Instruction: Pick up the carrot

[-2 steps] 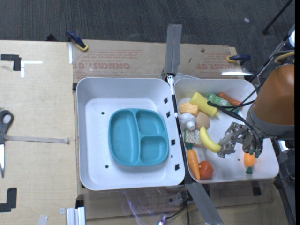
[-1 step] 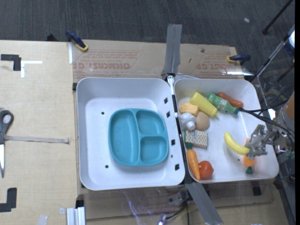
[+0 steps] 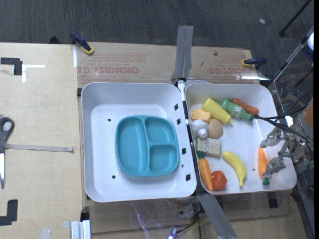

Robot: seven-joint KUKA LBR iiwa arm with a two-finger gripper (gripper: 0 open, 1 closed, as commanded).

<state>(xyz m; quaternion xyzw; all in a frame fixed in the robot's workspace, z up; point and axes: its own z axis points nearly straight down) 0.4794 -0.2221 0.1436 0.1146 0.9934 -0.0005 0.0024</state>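
Two carrot-like orange pieces lie in the right bin [image 3: 275,101]. One slim orange carrot [image 3: 261,163] with a green end lies along the bin's right wall. A thicker orange carrot [image 3: 205,174] lies at the bin's near left corner beside a red tomato [image 3: 219,179]. My gripper [image 3: 266,159] reaches in from the right and stands open over the slim carrot. One fingertip [image 3: 264,144] is beyond the carrot and the other is on its near side. Nothing is lifted.
Also in the right bin are a banana [image 3: 236,166], a yellow bottle [image 3: 216,109], a green bottle [image 3: 237,109], a reddish-orange piece [image 3: 245,106], a cracker [image 3: 209,147] and an egg-like lump [image 3: 215,129]. A teal divided plate [image 3: 148,146] lies in the left bin [image 3: 94,133].
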